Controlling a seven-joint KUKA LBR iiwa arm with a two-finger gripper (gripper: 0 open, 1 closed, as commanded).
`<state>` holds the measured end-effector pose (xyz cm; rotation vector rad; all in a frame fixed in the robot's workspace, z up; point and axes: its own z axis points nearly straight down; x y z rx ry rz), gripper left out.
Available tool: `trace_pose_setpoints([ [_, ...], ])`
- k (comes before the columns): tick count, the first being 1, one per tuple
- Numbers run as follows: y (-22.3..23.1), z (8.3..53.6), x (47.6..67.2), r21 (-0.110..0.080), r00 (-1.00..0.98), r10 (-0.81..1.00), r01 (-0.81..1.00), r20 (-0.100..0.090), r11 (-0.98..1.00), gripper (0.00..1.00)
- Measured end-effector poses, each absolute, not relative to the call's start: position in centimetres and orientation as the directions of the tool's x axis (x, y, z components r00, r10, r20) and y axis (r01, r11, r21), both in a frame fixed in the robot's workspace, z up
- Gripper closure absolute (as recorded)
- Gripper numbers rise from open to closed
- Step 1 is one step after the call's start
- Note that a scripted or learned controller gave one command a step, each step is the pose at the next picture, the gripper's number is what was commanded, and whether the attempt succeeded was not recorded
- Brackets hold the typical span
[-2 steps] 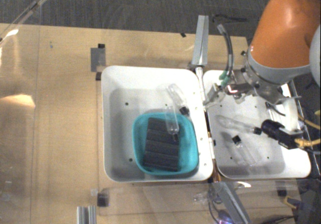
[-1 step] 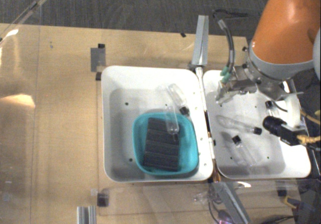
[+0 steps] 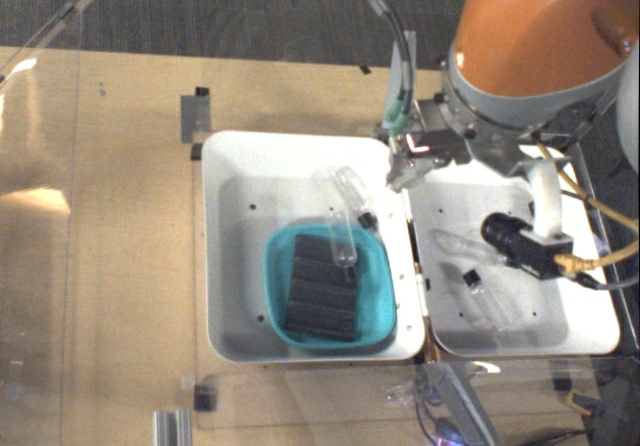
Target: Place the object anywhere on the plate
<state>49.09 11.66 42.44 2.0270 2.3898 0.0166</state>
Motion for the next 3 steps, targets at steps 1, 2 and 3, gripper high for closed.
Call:
trace_pose_setpoints([
  [1, 16.7, 27.8, 51.1, 0.004, -0.27, 0.963, 0.963, 0.001, 0.27, 1.0],
  [2, 8.1, 30.9, 54.3, 0.009, -0.252, 0.968, 0.968, -0.001, 0.252, 1.0],
  [3, 14.9, 29.2, 54.5, 0.006, -0.299, 0.954, 0.954, 0.0, 0.299, 1.0],
])
